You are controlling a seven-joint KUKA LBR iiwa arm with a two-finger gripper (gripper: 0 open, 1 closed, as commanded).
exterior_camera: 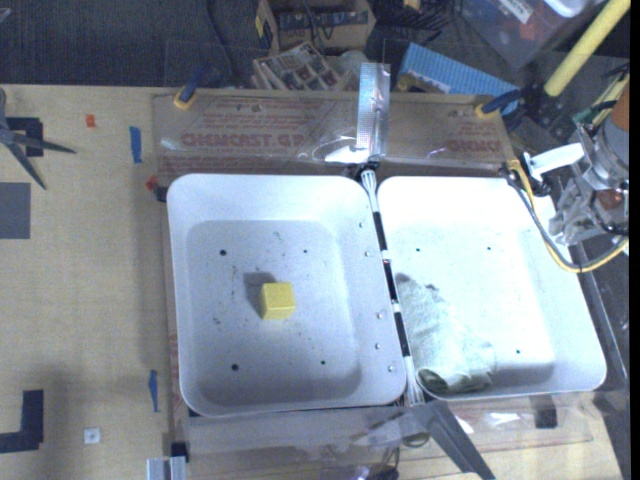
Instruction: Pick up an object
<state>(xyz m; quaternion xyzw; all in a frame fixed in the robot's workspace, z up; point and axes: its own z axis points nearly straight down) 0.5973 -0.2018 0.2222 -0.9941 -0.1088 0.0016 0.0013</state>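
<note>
1. A yellow block (278,300) lies in the left bin (200,208), near the middle of its floor, resting flat with a short shadow at its upper left.
2. The gripper (577,213) sits at the far right of the view, just beyond the right bin's (560,358) right rim, well apart from the block. The whole right bin and the divider between the bins lie between them.
3. Whether the claw is spread or pressed together cannot be told; the end of the arm is a blur of metal and cabling. Nothing is seen pinched in it.
4. A yellow cable (560,253) loops down beside the gripper along the right bin's rim.
5. A crumpled white cloth (440,338) lies in the right bin against its left wall, running toward the near corner.
6. Small dark specks dot the floor of both bins.
</note>
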